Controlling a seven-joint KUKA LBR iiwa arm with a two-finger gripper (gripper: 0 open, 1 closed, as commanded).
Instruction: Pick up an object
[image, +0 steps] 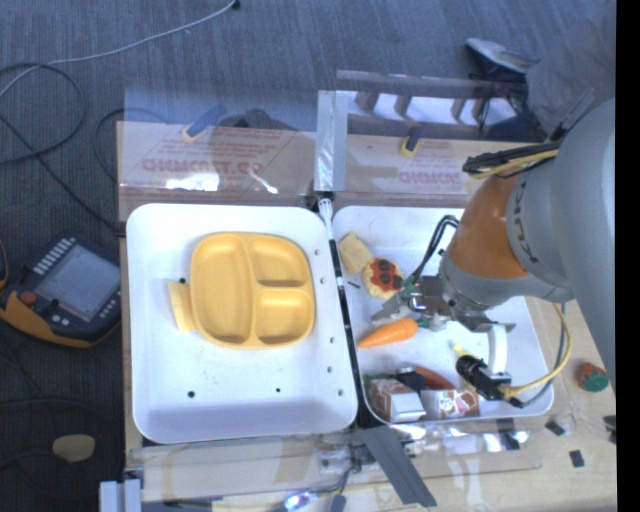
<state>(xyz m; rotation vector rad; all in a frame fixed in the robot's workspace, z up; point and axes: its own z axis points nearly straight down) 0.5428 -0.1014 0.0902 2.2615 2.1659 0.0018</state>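
The right bin (385, 225) holds several toy foods. An orange carrot (388, 333) lies near its middle, with a pale yellow wedge (354, 250) and a round red-and-yellow piece (383, 276) above it. At the bin's front lie a red pepper-like piece (433, 377), a brown and white box (398, 400) and a red and white packet (456, 402). My gripper (420, 301) is low inside this bin, just above and right of the carrot's thick end. The wrist covers whatever is between its fingers.
The left bin (150, 380) holds a yellow divided plate (250, 288). The grey and orange arm covers the right bin's right side. A handheld controller (62, 290) lies on the floor at the left. Cardboard panels stand behind both bins.
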